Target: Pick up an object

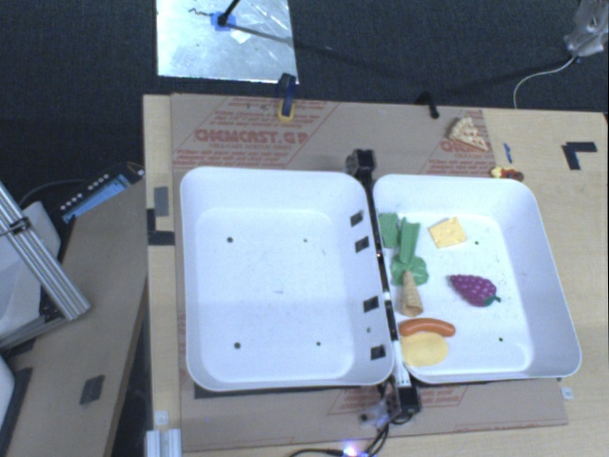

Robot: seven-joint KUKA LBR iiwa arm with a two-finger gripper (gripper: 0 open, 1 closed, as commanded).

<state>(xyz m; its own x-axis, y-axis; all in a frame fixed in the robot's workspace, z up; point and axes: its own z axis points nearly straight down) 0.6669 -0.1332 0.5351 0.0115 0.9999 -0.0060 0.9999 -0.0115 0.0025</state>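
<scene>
The right bin [547,284] holds several toy foods, mostly along its left wall. A green leafy piece [400,239] lies at the top, with a yellow cheese square [447,232] to its right. Below them is a tan cone [410,298] with a green top, and purple grapes [473,289] lie nearer the bin's middle. An orange sausage [427,328] rests just above a yellow round piece [426,351] at the bin's lower left corner.
The left bin [276,274] sits beside the right one, joined along a black hinge strip [373,255]. A toy pizza slice [467,133] and a small red and yellow item [506,172] lie on the cardboard behind the bins. A pale grey fixture [588,22] with a white cable hangs at the top right.
</scene>
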